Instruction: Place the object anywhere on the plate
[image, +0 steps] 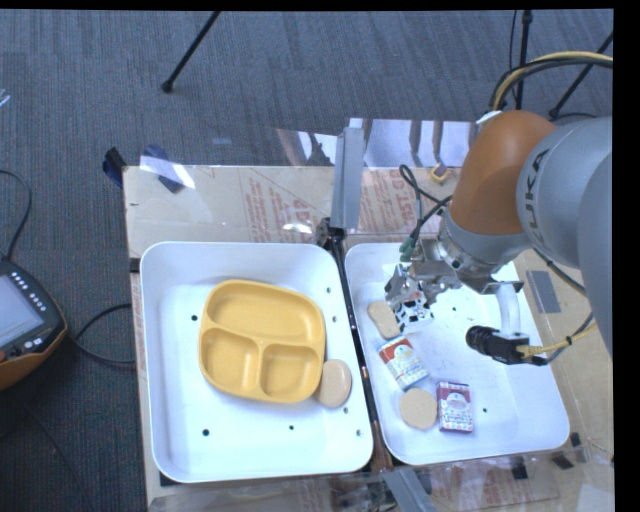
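Hovering tool (408, 300), grip unclear; one plate (263, 340), three cookies (335, 383), two packets (403, 362).

The bench (240, 205) runs across the middle of the frame, its brown top showing above the two bins and carrying red print under a clear sheet. A strip of blue tape (165, 170) sits near its upper left corner. Directly on the bench lie two shallow white bins, side by side and touching along their inner edges. The left bin (170, 400) takes the lower centre-left of the frame; the right bin (520, 415) takes the lower right. A grey upright post (346, 180) stands at the top centre, just above the seam between the bins.
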